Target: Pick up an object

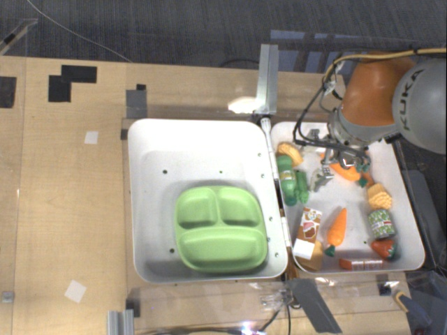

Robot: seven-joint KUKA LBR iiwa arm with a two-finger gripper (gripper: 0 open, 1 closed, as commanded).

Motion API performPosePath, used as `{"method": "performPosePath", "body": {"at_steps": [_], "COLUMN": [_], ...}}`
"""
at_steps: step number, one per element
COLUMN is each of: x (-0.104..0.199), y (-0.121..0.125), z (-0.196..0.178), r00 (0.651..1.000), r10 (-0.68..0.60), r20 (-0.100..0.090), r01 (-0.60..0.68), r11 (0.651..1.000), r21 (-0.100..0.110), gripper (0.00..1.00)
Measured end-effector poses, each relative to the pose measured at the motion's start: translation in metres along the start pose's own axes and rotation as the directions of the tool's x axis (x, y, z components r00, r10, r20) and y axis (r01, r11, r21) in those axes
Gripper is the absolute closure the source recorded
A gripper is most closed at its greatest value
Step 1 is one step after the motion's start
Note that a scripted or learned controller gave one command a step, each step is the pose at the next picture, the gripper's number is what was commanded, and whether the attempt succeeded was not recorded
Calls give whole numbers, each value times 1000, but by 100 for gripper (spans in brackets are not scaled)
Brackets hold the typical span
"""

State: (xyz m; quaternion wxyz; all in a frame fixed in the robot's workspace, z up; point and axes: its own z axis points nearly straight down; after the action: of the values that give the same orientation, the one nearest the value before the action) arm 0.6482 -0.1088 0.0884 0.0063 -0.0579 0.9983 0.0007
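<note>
Front of right bin (412, 246): red marker (362, 263) along the near wall, box (308, 236) at the near-left corner, carrot (336, 228) just right of it, green can (381, 225) above a red piece.
Left bin (150, 187): green tray (220, 227) with three compartments, lying toward the front.
Right bin, left side: green bottle (292, 180) beside a yellow toy (289, 152).
Right bin, far side: orange piece (347, 172), corn (379, 197) nearer the right wall.
Gripper (325, 175): low over the far part of the right bin, next to the orange piece; fingers too small to tell whether apart or together; nothing seen between them.
Arm (391, 103): reaches in from the right.
</note>
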Motion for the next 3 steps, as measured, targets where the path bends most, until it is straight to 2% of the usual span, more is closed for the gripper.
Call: {"method": "performPosePath", "body": {"at_steps": [1, 2, 3], "x": [-4, -30, 72], "y": [-3, 22, 15], "z": [-16, -123, -182], "r00": [1000, 993, 967], "r10": [-1, -114, -256], "r20": [14, 10, 2], "r01": [1, 114, 256], "r11": [1000, 993, 967], "r21": [6, 5, 5], "gripper": [100, 100, 100]}}
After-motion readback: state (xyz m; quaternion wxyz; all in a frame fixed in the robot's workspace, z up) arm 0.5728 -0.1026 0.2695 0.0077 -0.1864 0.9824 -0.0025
